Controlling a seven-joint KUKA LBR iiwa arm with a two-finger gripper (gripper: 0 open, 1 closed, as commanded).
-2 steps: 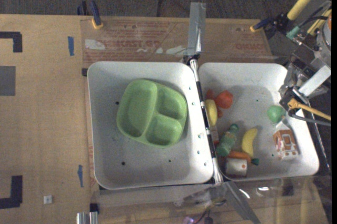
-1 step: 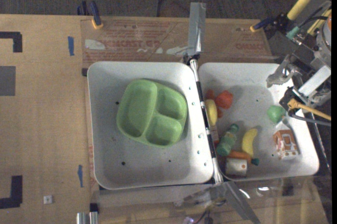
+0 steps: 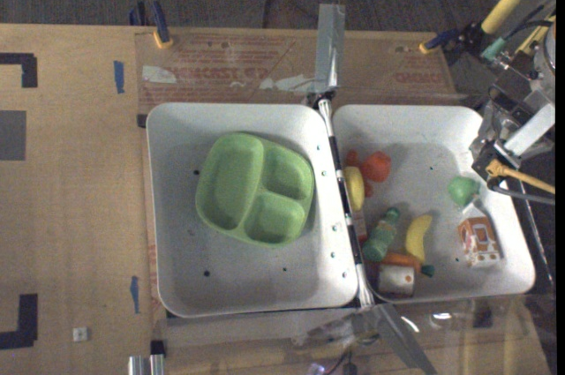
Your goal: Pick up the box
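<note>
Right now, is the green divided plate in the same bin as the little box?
No, the green plate lies in the left bin; the box is in the right bin.

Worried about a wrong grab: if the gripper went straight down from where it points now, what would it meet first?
Probably the green piece beneath the gripper, not the box, which lies nearer the bin's front; depth is unclear.

The arm (image 3: 530, 113) is cut off by the right edge, and its gripper (image 3: 491, 168) is a dark tangle whose fingers cannot be made out. The print on the box (image 3: 478, 241) is too small to read. A small carton (image 3: 396, 278) at the right bin's (image 3: 415, 119) near rim is partly covered by a carrot (image 3: 404, 259).
</note>
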